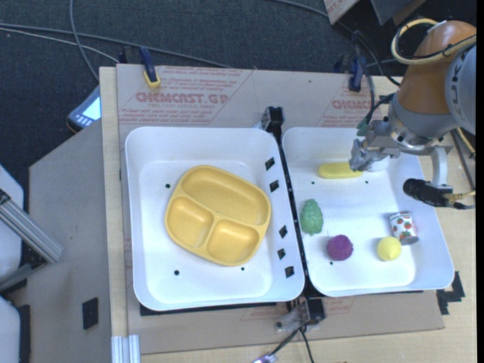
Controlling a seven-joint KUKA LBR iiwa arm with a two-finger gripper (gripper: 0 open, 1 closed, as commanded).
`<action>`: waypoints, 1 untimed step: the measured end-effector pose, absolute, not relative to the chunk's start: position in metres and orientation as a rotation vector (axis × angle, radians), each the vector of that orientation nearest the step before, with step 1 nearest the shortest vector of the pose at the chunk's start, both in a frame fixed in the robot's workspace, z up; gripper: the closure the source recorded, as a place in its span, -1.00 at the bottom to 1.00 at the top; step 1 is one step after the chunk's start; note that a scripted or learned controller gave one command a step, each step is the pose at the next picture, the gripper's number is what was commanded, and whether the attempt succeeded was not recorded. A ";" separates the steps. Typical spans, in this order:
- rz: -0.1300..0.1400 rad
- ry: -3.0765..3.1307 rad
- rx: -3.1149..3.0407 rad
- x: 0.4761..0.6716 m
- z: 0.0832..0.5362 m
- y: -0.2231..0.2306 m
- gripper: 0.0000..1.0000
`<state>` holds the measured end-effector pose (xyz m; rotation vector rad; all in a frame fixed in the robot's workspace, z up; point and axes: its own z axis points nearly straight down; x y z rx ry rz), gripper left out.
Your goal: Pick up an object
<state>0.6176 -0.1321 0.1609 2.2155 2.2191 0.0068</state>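
The main risk here is a miss on the banana [338, 172]. It lies flat and low on the floor of the right bin [423, 274], near that bin's far edge, and the gripper [363, 159] sits at its right-hand tip instead of over its middle. A pinch that close to the end could push the fruit aside or let it swing and slip out on the lift — judging by how little of it seems to be under the tool. The far wall of the bin is also near, so a sideways shove could jam the banana against it.

The arm [427, 74] comes in from the right over the far right corner of the bench [227, 89], its orange band high and the wrist bent steeply down into the bin. The gripper's tip looks to be touching or just beside the banana's end. Whether the claw is spread or closed, I cannot tell — the dark metal blurs together, and nothing can be seen held in it.

The other things lie well apart, toward the near edge: a green lump [311, 216], a purple ball [339, 247], a yellow ball [389, 249] and a small can [403, 228]. The left bin [147, 274] holds a yellow divided plate [218, 215].
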 end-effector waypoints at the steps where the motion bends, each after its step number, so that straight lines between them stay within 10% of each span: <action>1: 0.006 2.219 2.216 0.619 0.208 -0.132 1.00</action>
